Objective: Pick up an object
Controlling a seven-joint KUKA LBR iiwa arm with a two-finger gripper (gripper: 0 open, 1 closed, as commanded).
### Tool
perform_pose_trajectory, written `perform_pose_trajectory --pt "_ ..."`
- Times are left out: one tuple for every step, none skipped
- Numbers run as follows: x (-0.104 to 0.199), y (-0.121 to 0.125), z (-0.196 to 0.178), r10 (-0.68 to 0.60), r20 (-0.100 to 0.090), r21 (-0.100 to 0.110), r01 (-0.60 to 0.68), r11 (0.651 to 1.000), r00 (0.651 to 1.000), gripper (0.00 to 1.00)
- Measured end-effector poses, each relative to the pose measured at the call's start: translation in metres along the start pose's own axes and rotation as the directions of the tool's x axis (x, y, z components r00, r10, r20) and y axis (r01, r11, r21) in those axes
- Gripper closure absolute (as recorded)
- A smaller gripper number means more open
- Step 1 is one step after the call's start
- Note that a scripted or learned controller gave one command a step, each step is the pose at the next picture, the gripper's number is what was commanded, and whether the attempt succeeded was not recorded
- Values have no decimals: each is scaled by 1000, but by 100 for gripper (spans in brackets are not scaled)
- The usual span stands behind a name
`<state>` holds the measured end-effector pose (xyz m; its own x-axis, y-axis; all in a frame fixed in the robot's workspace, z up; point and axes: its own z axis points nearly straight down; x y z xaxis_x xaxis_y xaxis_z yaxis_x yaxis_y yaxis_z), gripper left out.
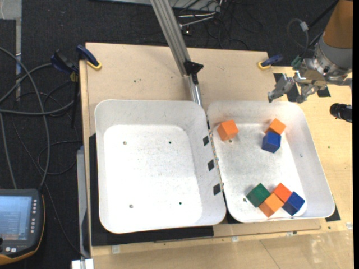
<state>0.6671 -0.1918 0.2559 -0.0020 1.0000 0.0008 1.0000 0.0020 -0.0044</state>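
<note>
The tool (289, 89) hangs over the far right corner of the worktop (140, 66), just beyond the back rim of the right bin (314, 156). Its two fingers point leftward and stand spread apart, with nothing between them. Above it the grey wrist and the orange band of the arm (339, 32) rise out at the upper right.

Nearest the tool, inside the right bin, an orange cube (276, 126) sits touching a blue cube (271, 142) just in front of it. To their left, near the bin's inner wall, lies another orange cube (227, 130), apart from the pair.

At the near end of the same bin four cubes are bunched together: a green cube (258, 195) on the left, an orange cube (271, 204) beside it, a red-orange cube (282, 193) behind that, and a blue cube (293, 203) on the right, close to the rim.

The left bin (106, 150) lies side by side with the right one, their edges meeting along the middle.

A slanted metal bar (171, 29) crosses the far edge of the worktop, and clamps with yellow tips (92, 63) grip the back corners. Cables and a handheld pendant (17, 223) lie on the dark floor at left.
</note>
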Motion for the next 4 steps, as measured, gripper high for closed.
perform_pose_trajectory --pt "0 1 -4 -2 2 -5 2 1000 1000 0" --pt "-5 -3 42 3 1 0 -3 1000 1000 0" --pt "-11 -4 104 3 1 1 -3 1000 1000 0" --pt "-13 1 134 2 7 -19 -2 1000 1000 0"
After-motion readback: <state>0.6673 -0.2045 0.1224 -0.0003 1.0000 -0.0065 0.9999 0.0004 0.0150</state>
